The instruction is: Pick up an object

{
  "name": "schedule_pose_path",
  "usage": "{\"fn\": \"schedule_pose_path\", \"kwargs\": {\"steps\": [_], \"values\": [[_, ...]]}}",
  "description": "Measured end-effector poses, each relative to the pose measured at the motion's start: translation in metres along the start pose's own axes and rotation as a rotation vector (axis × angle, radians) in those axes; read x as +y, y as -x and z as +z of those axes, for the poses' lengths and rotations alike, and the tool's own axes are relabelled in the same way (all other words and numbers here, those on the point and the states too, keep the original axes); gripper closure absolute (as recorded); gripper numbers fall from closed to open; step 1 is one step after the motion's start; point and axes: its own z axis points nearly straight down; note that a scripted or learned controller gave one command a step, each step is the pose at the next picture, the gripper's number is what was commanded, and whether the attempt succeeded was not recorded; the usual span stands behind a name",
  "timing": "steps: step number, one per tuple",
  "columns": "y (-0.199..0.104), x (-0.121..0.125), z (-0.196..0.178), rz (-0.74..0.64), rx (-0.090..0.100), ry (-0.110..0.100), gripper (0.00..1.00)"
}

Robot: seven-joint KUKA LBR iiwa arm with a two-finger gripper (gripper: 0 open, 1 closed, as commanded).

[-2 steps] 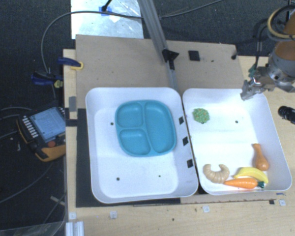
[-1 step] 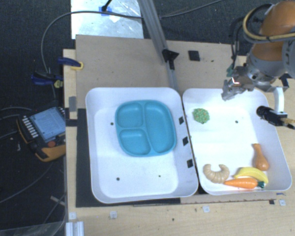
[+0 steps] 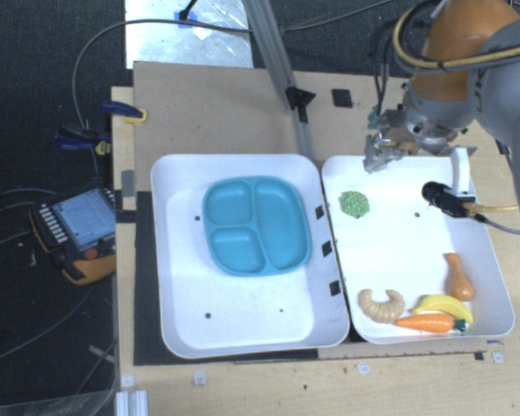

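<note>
my pincer (image 3: 377,156) sits over the far edge of the right bin (image 3: 390,250), around its 11 o'clock corner, hanging off my grey wrist with the orange band up at 1 o'clock in the view. can't tell if it's released or clenched from this angle; nothing visible in it. closest pickable item is the green bumpy ball (image 3: 354,204), lying on the bin floor just toward 7 o'clock from the pincer, apart from it, not touching. rest of the items are bunched at the bin's near edge, 5 o'clock corner: croissant (image 3: 381,305), carrot (image 3: 426,323) lying flat right beside it, banana (image 3: 448,307) touching the carrot from behind, and an orange-brown gourd-shaped piece (image 3: 458,277) just past the banana toward 12. all well apart from the pincer. a black fitting with a white bracket (image 3: 448,193) hangs at my 3 o'clock side over the bin. left bin (image 3: 178,258) carries a blue divided plate (image 3: 258,224), three compartments, sitting toward the bin's far half.
</note>
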Motion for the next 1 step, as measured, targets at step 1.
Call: {"fn": "schedule_pose_path", "kwargs": {"steps": [1], "values": [[-0.0573,0.0037,0.0084,0.0,0.0,-0.001,1.0]]}}
